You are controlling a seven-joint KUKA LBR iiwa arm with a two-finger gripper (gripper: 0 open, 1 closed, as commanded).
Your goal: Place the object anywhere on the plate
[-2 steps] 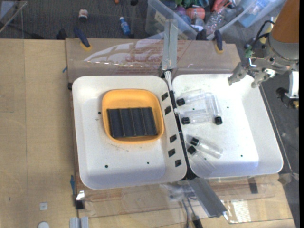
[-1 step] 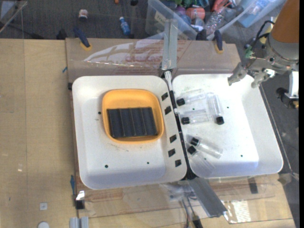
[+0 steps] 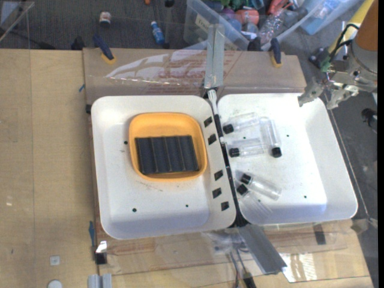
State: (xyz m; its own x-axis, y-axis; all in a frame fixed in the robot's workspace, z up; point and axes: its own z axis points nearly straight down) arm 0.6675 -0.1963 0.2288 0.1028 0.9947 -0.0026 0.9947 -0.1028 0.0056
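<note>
Right now the clear tubes with black caps lie in the right bin, some near its top and two more lower down. Next door, the left bin holds the orange plate with a dark ridged block on it. The gripper hangs over the right bin's far corner, and I cannot tell its grip.

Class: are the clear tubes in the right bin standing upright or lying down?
Lying down. Each clear tube rests lengthwise on the right bin floor, black caps sideways.
</note>
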